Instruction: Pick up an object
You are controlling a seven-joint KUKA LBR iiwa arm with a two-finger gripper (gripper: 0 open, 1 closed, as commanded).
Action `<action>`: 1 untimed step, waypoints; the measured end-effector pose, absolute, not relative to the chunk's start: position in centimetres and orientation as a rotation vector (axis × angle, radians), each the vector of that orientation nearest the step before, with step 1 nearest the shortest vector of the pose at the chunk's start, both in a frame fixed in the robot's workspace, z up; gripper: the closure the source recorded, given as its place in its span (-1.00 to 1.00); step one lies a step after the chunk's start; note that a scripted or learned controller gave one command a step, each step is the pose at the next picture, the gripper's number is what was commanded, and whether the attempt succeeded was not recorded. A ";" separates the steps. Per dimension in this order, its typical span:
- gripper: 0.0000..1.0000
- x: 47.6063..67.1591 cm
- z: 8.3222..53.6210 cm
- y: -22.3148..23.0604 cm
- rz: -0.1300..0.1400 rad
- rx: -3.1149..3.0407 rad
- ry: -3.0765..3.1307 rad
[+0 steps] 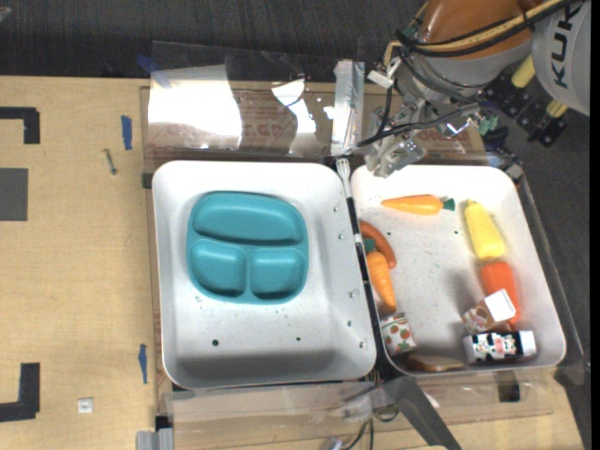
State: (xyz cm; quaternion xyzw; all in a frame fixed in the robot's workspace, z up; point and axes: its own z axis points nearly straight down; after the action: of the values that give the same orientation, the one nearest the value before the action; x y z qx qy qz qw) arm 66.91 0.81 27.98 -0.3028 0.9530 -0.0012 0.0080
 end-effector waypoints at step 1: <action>1.00 66.7 37.3 -6.6 -0.011 -0.905 2.990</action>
State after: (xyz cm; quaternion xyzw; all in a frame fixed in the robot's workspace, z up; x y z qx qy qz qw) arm 66.70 -6.59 37.35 -0.2897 0.9571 -0.0035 0.0088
